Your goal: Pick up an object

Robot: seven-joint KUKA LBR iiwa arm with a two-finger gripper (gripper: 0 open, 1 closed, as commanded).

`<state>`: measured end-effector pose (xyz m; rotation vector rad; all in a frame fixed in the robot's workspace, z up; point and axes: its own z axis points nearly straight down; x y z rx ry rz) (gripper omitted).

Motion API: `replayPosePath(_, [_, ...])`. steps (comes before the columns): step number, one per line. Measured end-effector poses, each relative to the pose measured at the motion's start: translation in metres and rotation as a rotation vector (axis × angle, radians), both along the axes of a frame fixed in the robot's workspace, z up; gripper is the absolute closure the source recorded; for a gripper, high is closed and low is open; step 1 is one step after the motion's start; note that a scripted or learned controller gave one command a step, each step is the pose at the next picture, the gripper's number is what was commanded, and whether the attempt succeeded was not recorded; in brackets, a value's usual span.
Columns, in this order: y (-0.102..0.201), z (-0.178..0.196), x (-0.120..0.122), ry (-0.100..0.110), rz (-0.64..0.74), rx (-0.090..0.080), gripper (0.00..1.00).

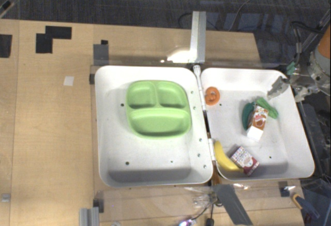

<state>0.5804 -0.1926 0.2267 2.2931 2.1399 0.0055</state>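
On the pale wooden bench [46, 132] sit two shallow white bins side by side. The left white bin [111, 163] holds one thing, a light green plastic plate with three compartments [157, 108], lying flat near the bin's middle with its two small compartments toward the far side. The right white bin [289, 155] holds five things. One small orange ring-shaped piece [212, 95] lies close to the wall shared with the left bin. One yellow banana [224, 157] lies near the front left corner, its long axis running from upper left to lower right along the bin's slope. Just beside the banana's right end rests one small red and white printed carton [244, 160], tilted on a diagonal. Further back, one dark green pod-shaped vegetable [247, 115] stands nearly up and down in the view, touching one white and red carton [258, 122] whose long axis also runs roughly top to bottom; a second green piece [268, 107] slants across the carton's far end. The grey arm reaches in from the right, wrist over the bin's back right corner, and its pincer [278, 88] hangs above the bin floor with nothing between its fingers; whether they are apart or together cannot be told.
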Motion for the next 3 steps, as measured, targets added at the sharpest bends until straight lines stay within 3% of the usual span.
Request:
replayPosePath(1, [-0.002,-0.136,0.0,-0.008,0.013,-0.002,0.0])
replayPosePath(2, [0.029,-0.137,0.023,-0.008,0.002,-0.001,0.0])
replayPosePath(3, [0.041,-0.013,0.048,0.0,-0.131,0.0,0.0])
